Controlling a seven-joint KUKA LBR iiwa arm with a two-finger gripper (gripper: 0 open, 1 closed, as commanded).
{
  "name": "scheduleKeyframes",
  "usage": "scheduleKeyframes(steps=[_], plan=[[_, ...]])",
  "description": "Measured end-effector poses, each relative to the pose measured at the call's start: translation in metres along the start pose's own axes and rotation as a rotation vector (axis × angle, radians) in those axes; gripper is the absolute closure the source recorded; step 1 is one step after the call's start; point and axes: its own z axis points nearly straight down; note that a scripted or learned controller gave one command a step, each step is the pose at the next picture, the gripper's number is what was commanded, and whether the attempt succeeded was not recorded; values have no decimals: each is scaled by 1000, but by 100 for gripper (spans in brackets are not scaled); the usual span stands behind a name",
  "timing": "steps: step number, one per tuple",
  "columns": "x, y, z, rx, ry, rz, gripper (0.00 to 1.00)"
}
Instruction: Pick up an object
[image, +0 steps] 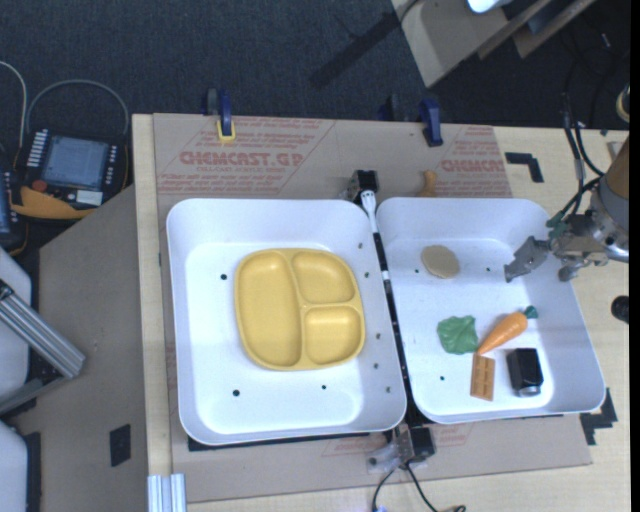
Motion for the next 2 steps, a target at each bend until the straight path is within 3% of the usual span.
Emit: scheduleKeyframes(steps=[1, 2], plan=[[1, 3, -9, -15, -4, -4, 0], [-3, 11, 50, -12, -2, -4, 0]])
